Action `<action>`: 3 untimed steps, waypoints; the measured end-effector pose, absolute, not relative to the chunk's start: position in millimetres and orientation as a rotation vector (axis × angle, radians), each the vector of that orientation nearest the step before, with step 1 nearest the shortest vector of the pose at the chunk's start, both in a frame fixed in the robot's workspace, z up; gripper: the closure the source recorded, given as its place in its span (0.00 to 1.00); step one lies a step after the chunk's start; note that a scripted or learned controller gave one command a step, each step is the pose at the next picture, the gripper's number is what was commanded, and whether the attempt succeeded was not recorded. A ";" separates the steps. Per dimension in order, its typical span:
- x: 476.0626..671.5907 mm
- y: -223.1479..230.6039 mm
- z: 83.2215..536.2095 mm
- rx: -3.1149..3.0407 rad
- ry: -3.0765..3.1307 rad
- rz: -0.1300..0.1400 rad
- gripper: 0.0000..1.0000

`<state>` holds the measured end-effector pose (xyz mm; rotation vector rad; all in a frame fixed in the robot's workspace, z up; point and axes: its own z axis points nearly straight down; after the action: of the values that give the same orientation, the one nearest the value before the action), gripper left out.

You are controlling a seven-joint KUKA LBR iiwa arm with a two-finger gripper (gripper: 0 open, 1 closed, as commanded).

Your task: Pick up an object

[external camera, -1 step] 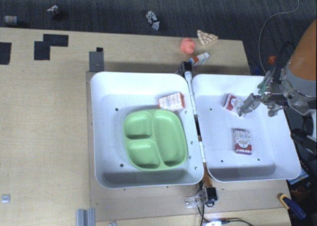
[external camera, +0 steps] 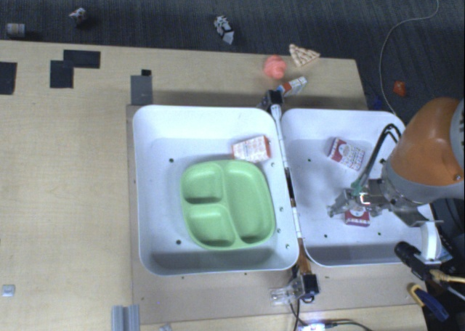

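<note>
Two white bins [external camera: 149,177] sat side by side on the tabletop [external camera: 65,199]. The left bin held one green divided tray [external camera: 227,202] and one small red-and-white carton [external camera: 251,149]. The right bin [external camera: 312,177] held two more red-and-white cartons, one [external camera: 345,154] near its back and one [external camera: 357,216] under the hand [external camera: 349,205]. That made three cartons.

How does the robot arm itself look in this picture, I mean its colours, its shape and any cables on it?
The arm is a rounded, bulky body with a broad orange band and grey below it. A thin black cable loops from the band down toward the wrist. The gripper is small, made of grey metal, with a tiny green light near its base.
</note>
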<state>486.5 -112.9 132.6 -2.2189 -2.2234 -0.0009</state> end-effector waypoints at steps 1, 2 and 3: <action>512.8 -96.3 90.1 -2.233 -2.229 -0.005 0.00; 636.4 -88.8 91.3 -2.228 -2.241 -0.020 0.00; 638.1 -90.0 104.0 -2.229 -2.250 -0.022 1.00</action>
<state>638.1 -90.0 104.0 -2.2288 -2.2496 -0.0221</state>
